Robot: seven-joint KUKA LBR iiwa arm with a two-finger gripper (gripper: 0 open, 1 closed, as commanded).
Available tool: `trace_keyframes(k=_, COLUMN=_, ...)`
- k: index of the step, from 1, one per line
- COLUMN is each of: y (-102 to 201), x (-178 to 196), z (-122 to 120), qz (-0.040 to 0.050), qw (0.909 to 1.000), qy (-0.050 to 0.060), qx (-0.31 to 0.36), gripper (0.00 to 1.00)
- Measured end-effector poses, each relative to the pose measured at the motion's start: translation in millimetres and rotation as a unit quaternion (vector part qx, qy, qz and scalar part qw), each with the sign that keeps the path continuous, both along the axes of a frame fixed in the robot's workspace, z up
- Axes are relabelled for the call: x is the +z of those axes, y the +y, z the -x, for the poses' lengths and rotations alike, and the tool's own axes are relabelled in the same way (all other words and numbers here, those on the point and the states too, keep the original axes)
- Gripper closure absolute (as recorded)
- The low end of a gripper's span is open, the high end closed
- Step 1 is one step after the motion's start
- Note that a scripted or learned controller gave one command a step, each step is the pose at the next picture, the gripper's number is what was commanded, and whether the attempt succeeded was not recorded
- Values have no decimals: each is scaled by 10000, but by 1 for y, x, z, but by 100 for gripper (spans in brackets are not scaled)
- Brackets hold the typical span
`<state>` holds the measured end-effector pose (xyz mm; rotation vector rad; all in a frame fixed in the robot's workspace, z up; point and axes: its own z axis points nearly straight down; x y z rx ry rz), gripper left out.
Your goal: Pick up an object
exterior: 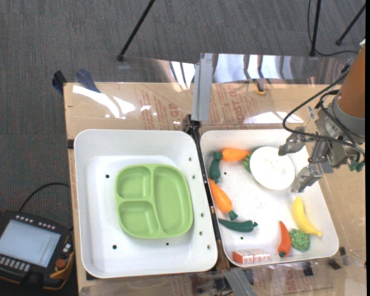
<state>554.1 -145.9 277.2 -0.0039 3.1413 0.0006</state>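
— Where's the arm (357,85)?
— At the right edge of the frame, claw (305,162) hanging over the right bin (330,217), fingers spread, gripping nothing.
— Under the claw?
— White plate (272,167) just left of it, banana (304,217) just below.
— Elsewhere in that bin?
— Two carrots, one (235,155) near the top by the plate, one (221,197) along the left wall. Dark green cucumber (237,224) lower middle, red pepper (284,239) touching broccoli (300,240), small box (251,256) at the bottom edge.
— Left bin (92,165)?
— Green divided tray (154,200), lying flat in the middle.

A divided plate (154,201) lies in the left bin (86,165); toy vegetables, a banana (304,217) and a round plate (272,168) in the right bin (328,227)
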Motion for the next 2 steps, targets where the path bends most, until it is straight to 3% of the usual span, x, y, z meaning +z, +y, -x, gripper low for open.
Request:
trace_keyframes(k=1, y=-36, x=-165, z=-4, qz=-35, qw=9922, qy=56, qx=1246, gripper=0)
trace_keyframes(k=2, y=33, x=-192, z=-70, qz=-29, qw=9953, qy=5, qx=969, gripper=0)
